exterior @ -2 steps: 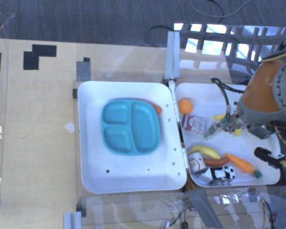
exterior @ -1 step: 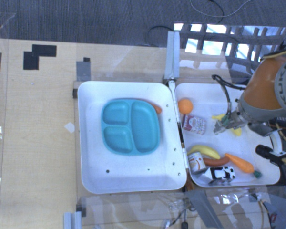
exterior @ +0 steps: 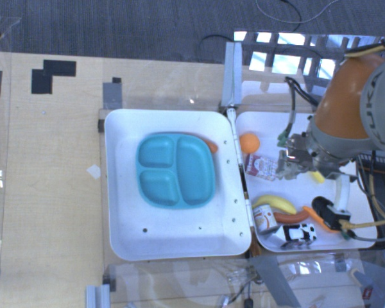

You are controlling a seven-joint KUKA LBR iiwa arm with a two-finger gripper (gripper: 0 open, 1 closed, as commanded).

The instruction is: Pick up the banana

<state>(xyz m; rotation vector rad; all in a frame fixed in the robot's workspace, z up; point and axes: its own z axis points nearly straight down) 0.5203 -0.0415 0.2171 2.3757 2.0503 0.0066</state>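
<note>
Banana: the banana (exterior: 275, 203) lies in the right bin (exterior: 269, 124), in its near half and close to the wall shared with the left bin (exterior: 119, 191). It is untouched and not lifted.

End effector: my end effector (exterior: 297, 162) hangs over the right bin, up and to the right of the banana and apart from it. I cannot tell from this slant how it is set; my own wrist hides that.

Progress: nothing of the pick is done. I judge that I am in the approach, with the descent, the closing and the lift all left.

Crowding by the banana: a small can (exterior: 264, 219) sits just beside it on the near side, and an orange-red carrot-like piece (exterior: 294, 216) lies touching or nearly touching it on the right. A black-and-white toy (exterior: 299, 234) lies beyond those, toward the near rim.

Open room: between the banana and a printed packet (exterior: 260, 167) farther up the bin there is bare white floor, so I judge that the cleaner side to come in from.

Edges: the shared wall is close on the banana's left, which leaves little margin there.

Other things: an orange ball (exterior: 249, 142) sits well up the bin from the banana. A blue divided plate (exterior: 176, 171) rests in the left bin, across the wall from the banana.

Surface: pale wood around both bins.
</note>
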